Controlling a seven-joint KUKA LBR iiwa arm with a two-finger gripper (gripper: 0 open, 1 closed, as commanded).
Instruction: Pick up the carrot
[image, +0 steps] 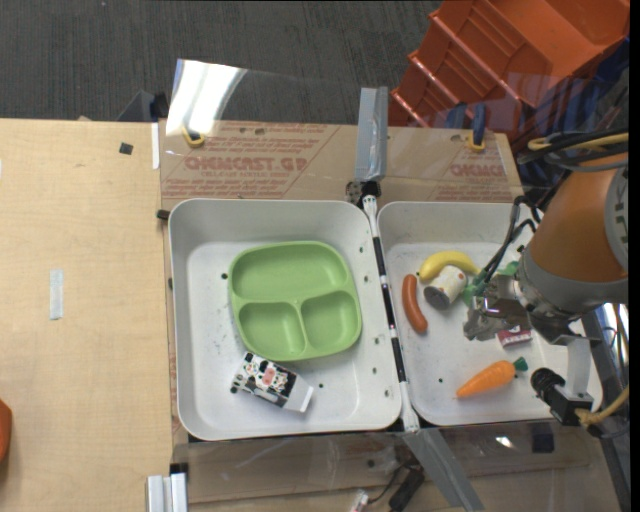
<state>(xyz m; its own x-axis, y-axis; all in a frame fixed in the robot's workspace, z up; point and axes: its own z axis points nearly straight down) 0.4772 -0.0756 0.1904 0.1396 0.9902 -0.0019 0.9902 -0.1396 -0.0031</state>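
Your orange toy carrot (488, 379) is lying in the right shallow white bin (440, 400), near a red sausage (414, 303) and yellow banana (446, 264). The green divided plastic plate (295, 298) is sitting in the left white bin (200, 390). The metal gripper (487, 318) is hovering above the carrot; you cannot tell its grip.

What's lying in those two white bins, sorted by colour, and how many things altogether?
Green: 1, the divided plate
Black and white: 1, the small carton
Yellow: 1, the banana
Red: 1, the sausage
Orange: 1, the carrot
Grey-brown: 1, the small round-ended piece
Total: 6
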